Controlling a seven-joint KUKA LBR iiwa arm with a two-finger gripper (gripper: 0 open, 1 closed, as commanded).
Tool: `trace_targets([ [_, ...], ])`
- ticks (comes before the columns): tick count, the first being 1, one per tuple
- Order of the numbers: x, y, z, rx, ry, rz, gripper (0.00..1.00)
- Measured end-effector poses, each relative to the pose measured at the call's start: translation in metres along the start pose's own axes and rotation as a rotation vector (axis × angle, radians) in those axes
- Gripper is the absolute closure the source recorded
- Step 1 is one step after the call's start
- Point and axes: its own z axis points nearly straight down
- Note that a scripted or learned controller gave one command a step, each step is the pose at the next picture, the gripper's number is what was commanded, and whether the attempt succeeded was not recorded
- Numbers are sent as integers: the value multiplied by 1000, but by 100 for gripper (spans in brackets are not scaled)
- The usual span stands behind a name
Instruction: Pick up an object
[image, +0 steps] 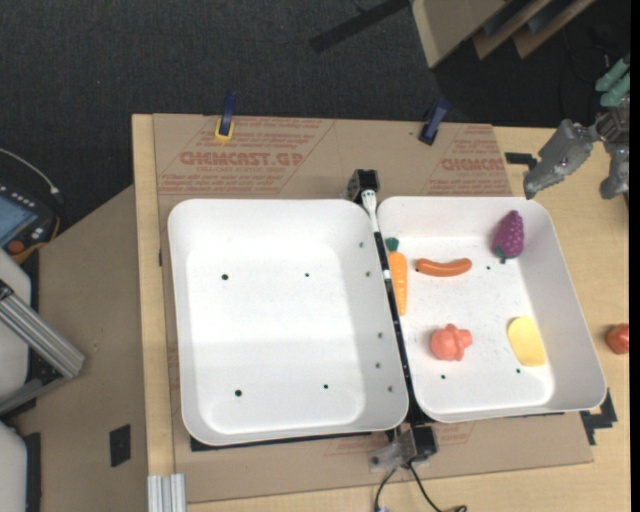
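Arm parked off the bins, nothing picked yet.

The table (300, 150) carries two white bins: the left bin (270, 310) bare, the right bin (560, 300) holding every candidate, so the pick must happen there. Inside it, going by size: a carrot (398, 281) against the wall at 9 o'clock, a sausage (442, 267) toward 11, purple grapes (509, 235) at 1, a yellow lemon (527, 340) at 4, a pink piece (450, 342) near 6. The gripper (550, 170) hovers beyond the 1 o'clock corner, nearest the grapes; whether it is spread or closed I cannot tell.
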Motion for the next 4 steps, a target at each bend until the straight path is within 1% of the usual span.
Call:
trace_targets([
  [1,72,0,1,2,-1,3,0],
  [2,148,10,1,-2,0,3,0],
  [3,213,1,1,-1,1,4,0],
  [4,258,1,31,7,-3,6,0],
])
